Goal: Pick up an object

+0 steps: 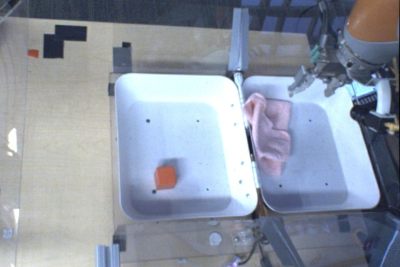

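My pincer (pixel 315 79), spread and gripping nothing, hovers at the right bin's far edge; the pink cloth (pixel 270 133) lies near, down-left.

A small orange block (pixel 165 177) sits on the floor of the left white bin (pixel 144 94), toward its near-left corner — apart from the walls, resting flat. A crumpled pale pink cloth (pixel 270 130) lies in the right white bin (pixel 340 200), bunched along its left wall — its upper edge folded over near the divider between the bins.
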### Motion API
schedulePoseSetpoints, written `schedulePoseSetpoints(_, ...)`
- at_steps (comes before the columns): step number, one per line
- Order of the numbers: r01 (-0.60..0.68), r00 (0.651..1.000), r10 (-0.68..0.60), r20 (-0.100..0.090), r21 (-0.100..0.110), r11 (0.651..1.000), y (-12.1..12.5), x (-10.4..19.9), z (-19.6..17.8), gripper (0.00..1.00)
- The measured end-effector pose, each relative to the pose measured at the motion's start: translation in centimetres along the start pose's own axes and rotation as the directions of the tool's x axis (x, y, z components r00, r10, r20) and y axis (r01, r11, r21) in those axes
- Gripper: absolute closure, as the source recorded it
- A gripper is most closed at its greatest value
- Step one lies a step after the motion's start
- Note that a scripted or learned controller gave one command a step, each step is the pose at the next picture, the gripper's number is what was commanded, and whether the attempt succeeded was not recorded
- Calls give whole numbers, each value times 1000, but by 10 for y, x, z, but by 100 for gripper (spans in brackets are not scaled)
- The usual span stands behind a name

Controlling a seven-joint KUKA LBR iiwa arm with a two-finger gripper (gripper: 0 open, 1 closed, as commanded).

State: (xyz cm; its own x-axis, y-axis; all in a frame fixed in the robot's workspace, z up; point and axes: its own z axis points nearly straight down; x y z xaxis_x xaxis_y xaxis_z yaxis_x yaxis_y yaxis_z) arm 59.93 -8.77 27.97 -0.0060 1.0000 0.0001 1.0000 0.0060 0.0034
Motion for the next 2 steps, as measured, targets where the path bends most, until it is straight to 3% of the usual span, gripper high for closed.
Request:
schedulePoseSetpoints(1,17,1000,-17,0,1,1000,29,-6,151,0)
schedulePoseSetpoints(2,-51,999,51,0,-7,999,60,-21,192,0)
